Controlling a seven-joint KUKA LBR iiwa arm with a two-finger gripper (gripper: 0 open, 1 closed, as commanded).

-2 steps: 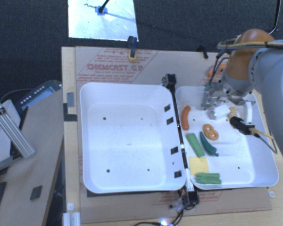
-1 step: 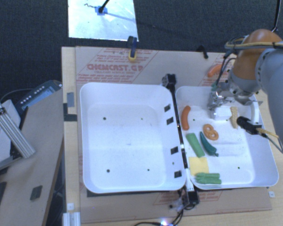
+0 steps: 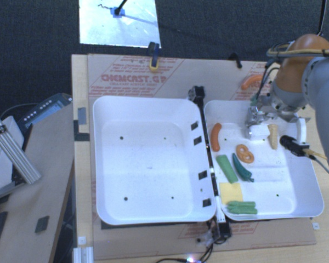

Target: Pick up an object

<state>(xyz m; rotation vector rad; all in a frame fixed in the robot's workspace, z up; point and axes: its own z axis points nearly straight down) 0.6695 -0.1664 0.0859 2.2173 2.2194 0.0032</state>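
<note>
Nearest, in the right bin [image 3: 310, 199], lie a green bean pod [image 3: 242, 206], a yellow block [image 3: 231, 191], two green pieces [image 3: 234, 167], a pretzel [image 3: 244, 153] and an orange carrot [image 3: 215, 136]; farther back the fingers [image 3: 254, 124] hang low over the bin floor beside a cream cone [image 3: 273, 136], their opening impossible to tell

Even bright light, slight softness
</note>
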